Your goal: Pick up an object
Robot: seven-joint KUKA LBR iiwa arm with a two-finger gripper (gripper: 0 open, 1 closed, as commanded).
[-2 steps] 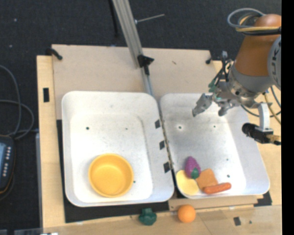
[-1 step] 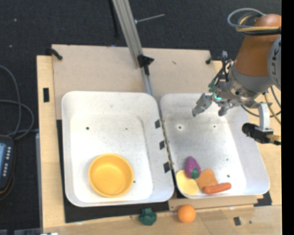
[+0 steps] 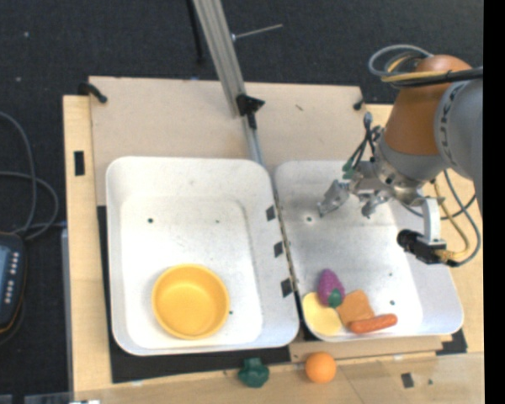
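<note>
My gripper (image 3: 350, 202) hangs over the far part of the right bin (image 3: 421, 268), its two fingers spread apart and nothing between them. At the near left corner of that bin lies a small heap: a purple eggplant-like toy (image 3: 328, 285), a pale yellow piece (image 3: 318, 315), an orange piece (image 3: 354, 305) and a red-orange carrot-like piece (image 3: 374, 324). The heap sits well below the gripper in the view, apart from it. A yellow bowl (image 3: 190, 300) rests in the near part of the left bin (image 3: 151, 192).
An orange ball (image 3: 320, 367) and a dark green toy (image 3: 253, 373) lie on the bench in front of the bins. A metal pole (image 3: 223, 49) slants up from behind the bins. A black cable connector (image 3: 421, 247) hangs by the arm's wrist.
</note>
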